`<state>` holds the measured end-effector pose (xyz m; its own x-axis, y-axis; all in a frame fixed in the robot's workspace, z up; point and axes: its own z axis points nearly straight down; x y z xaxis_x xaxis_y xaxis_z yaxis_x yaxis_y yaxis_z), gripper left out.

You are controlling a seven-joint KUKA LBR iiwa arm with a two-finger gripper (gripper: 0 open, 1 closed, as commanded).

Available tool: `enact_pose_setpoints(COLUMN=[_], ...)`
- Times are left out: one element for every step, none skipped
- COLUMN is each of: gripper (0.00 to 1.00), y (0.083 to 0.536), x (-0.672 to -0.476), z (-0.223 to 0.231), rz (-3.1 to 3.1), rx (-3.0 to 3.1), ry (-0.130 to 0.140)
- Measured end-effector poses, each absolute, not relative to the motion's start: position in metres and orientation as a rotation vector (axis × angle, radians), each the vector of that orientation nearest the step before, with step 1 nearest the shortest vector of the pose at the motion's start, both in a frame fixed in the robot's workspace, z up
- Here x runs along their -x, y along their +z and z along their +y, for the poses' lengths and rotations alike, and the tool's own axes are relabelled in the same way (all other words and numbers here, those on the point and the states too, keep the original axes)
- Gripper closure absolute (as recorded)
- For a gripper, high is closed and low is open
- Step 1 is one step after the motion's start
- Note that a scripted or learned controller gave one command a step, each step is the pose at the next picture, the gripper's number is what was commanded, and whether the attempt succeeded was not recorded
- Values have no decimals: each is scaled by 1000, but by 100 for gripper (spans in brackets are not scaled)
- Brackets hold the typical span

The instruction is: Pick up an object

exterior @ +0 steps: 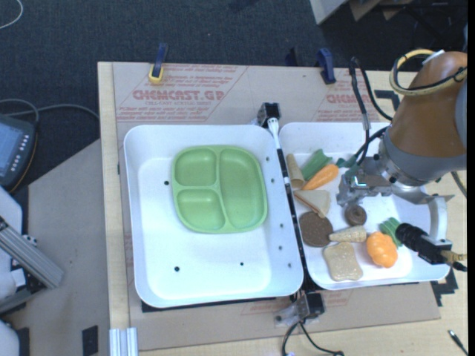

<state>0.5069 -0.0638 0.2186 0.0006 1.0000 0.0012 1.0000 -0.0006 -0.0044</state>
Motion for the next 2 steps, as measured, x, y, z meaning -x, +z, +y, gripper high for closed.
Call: enact_pose_setpoints(gripper=[100, 100], y=[235, 216], x=[-519, -510], z=[-62, -61], rz=[-2225, -2218], rx=[2222, 2220], ry=[-4, 3])
